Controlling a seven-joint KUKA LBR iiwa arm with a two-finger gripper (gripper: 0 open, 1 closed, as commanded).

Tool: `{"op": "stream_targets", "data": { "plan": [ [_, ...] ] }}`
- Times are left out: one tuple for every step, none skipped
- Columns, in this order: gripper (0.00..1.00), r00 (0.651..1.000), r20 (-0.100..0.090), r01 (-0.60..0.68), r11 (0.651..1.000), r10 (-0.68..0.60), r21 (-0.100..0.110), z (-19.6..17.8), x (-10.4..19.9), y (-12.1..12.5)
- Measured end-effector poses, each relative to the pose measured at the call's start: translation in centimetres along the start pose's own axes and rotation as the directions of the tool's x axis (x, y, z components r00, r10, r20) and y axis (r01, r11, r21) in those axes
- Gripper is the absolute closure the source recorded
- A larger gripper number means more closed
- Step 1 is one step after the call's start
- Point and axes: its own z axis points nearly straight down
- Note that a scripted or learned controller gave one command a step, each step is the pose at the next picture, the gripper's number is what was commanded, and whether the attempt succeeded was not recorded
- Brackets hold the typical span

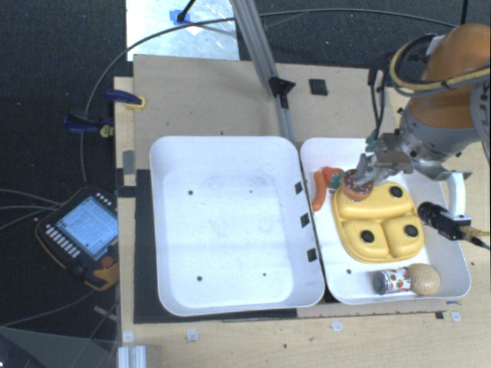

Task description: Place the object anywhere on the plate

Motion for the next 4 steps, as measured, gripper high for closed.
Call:
{"op": "stream_targets", "data": {
  "plan": [
    [1.0,1.0,-0.001,0.0,1.0,0.0,0.001,-0.3,4.9,-0.7],
    [1.0,1.0,-0.001,0.0,1.0,0.0,0.001,-0.4,10.0,-1.5],
    [1.0,1.0,-0.001,0.0,1.0,0.0,0.003,1.9,15.5,-2.1],
    [1.0,1.0,-0.001,-0.001,1.0,0.001,0.004,3.5,20.1,-2.9]
  ]
}}
